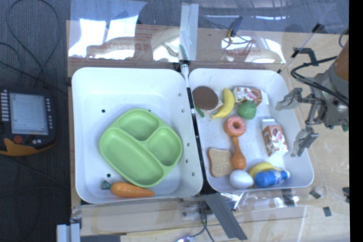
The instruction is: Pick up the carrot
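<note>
camera view: one slanted top-down look at both bins
left bin: shallow white plastic bin point(85, 122), takes the left half of the bench
carrot: orange toy carrot with a small green top point(130, 190), lying flat at the front edge of the left bin, green end pointing left, just beside the front rim of the plate, nothing gripping it
plate: light green divided plastic plate with three compartments point(142, 147), mid left bin, tilted diagonally
right bin: shallow white plastic bin point(295, 170), touching the left bin along the centre divider
right bin back row: brown round cookie-like disc point(205, 97), yellow toy banana point(226, 103), red and white snack packet point(248, 94), green round toy fruit point(247, 110)
right bin middle: pink ring doughnut point(234, 126), orange stick-shaped toy point(237, 156) below it, red and white small carton point(274, 139) near the right wall
right bin front: brown toast slice point(219, 161), white egg point(241, 179), blue bottle-shaped toy point(271, 178), yellow piece just behind it, kind unclear
gripper: grey two-finger gripper point(295, 121) over the right rim of the right bin, fingers spread apart, nothing between them, well apart from the carrot
arm: grey arm with orange band point(339, 68) at the right edge
off bench: black handheld pendant with screen point(26, 121) on the dark floor at left
</note>
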Available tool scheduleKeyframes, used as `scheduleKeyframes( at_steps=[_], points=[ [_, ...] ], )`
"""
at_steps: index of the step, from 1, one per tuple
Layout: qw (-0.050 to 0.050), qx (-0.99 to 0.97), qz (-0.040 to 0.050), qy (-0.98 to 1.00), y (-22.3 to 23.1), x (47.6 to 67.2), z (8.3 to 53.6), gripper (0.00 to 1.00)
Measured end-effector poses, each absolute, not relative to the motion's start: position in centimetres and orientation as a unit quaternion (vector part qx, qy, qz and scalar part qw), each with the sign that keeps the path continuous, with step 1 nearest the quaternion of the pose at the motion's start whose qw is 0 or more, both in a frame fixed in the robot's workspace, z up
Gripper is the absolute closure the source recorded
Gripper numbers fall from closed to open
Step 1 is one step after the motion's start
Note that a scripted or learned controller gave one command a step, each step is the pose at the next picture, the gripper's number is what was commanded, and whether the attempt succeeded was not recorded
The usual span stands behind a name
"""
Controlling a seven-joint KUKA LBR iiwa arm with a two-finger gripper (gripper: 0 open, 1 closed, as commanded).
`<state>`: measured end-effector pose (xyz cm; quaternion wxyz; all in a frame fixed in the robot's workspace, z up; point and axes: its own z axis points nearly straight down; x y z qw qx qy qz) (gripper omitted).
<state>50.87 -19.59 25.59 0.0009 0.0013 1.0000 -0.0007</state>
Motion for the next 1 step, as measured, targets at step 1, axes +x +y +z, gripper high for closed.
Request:
scheduleKeyframes(
  at_steps=[1],
  points=[
    [-0.001, 0.038, 0.0007, 0.999, -13.33, 48.44, 21.41, 0.0]
  ],
)
